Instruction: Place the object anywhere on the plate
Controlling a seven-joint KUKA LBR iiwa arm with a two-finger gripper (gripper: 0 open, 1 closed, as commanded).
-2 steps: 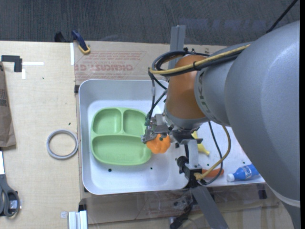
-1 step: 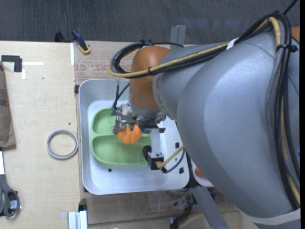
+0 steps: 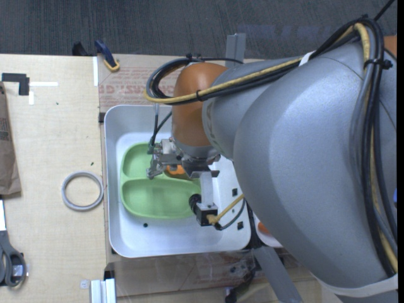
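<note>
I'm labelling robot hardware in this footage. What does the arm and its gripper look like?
The arm is bulky, rounded and glossy grey, with an orange band above the wrist. Black and yellow cables run along its casing and loop near the band. The gripper is a small metallic assembly with a black block beside it.

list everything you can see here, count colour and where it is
plate: 1, green, divided, inside the white bin
bin: 1, white, bench centre
orange object: 1, small, over the plate under the hand; grip not clear
tape ring: 1, pale grey, on the bench left of the bin
scissors: 1, grey handles, bottom left edge
clamp: 1, blue and yellow, top edge of bench
arm: 1, grey with orange band, from the right
hand: 1, above the plate
</note>
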